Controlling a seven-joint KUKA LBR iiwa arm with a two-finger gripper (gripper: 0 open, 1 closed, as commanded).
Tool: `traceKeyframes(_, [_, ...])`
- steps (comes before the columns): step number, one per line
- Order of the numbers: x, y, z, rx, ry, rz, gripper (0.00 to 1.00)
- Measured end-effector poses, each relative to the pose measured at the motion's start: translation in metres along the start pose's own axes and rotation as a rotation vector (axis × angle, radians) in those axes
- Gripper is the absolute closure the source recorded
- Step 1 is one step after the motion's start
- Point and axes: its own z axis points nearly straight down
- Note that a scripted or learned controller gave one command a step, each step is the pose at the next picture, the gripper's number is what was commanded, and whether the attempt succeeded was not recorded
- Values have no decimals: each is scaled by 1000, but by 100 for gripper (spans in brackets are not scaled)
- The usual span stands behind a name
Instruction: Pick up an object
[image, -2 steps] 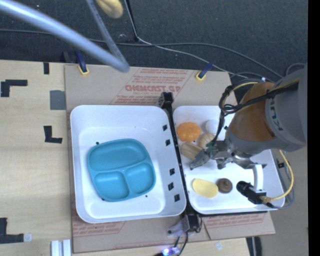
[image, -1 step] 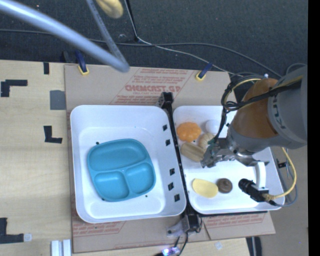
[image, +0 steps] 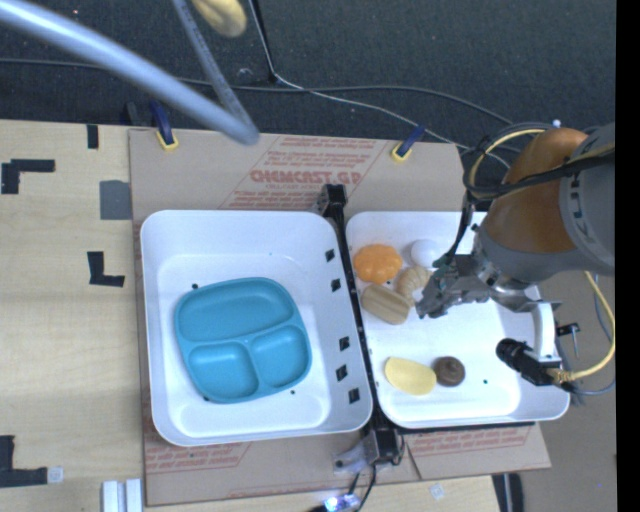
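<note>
Hovering low in the right bin (image: 520, 405), the claw (image: 432, 297) sits beside a tan piece (image: 386, 304); its opening cannot be told.

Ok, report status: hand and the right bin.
Hand low in right bin, beside tan piece. Nothing seen held. Orange piece, yellow piece, brown piece loose nearby.

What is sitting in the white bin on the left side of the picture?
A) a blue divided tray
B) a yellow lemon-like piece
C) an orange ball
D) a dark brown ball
A: the blue divided tray lies alone in the left bin; the small food-like pieces are all in the right bin.
</note>
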Motion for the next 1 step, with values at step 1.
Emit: traceKeyframes(1, [0, 1, -39, 2, 0, 0, 100])
